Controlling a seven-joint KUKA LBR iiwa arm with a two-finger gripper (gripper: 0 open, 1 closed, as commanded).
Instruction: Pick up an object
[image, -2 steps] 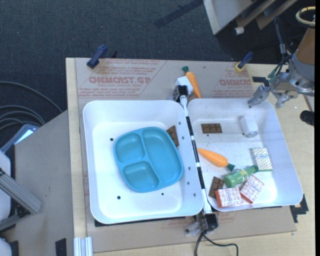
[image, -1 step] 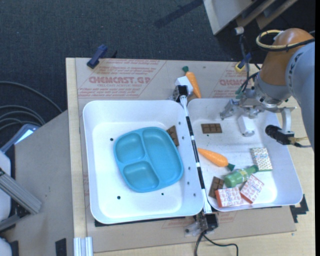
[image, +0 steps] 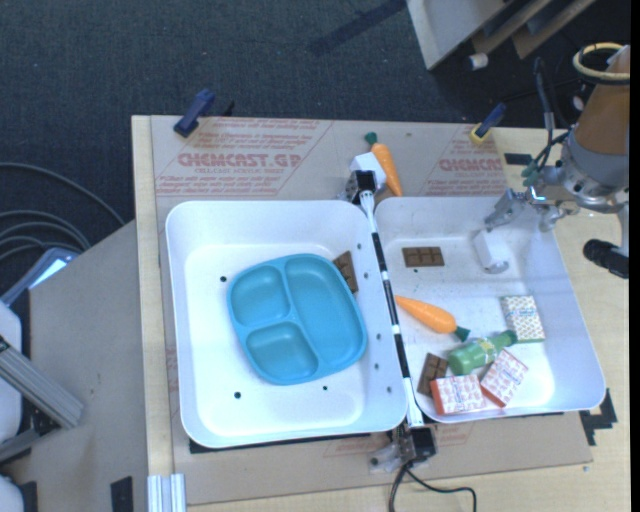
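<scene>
Reaching in from the right, arm hangs pincer over right bin; open/closed unclear.

A blue divided plate, orange carrot, green bottle and seemingly red-and-white checked packets sit in white bins.

An orange toy carrot lies flat in the right bin, green tip toward the boxes.

Bench: protective film, red lettering. Resting directly on it: two white bins, left and right, touching; toy carrot behind them.
</scene>
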